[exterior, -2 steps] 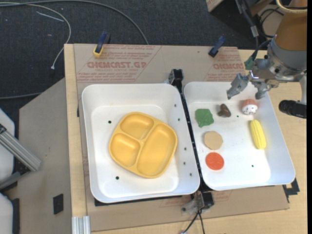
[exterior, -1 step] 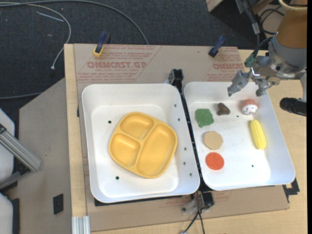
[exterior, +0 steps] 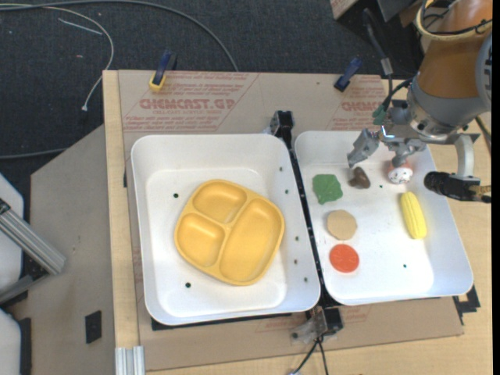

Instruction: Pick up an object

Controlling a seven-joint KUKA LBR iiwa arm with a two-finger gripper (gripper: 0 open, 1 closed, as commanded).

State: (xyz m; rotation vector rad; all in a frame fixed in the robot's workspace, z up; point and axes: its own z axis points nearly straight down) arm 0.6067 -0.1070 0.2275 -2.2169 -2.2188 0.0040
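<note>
The right bin (exterior: 437,280) holds a green piece (exterior: 326,187), a small dark brown piece (exterior: 360,180), a tan round piece (exterior: 341,225), a red round piece (exterior: 344,258), a yellow corn cob (exterior: 413,214) and a small white and red piece (exterior: 400,175). My gripper (exterior: 381,151) hangs over the back of that bin, its fingers spread apart with nothing between them. One grey finger (exterior: 362,147) points down just above the brown piece, the other stands over the white and red piece.
The left bin (exterior: 148,209) holds a yellow sectioned plate (exterior: 228,230). Clamps (exterior: 283,122) sit at the seam between the bins. Blue clips (exterior: 162,69) hold the cardboard at the back. A black fitting (exterior: 453,184) sticks out at the right bin's right rim.
</note>
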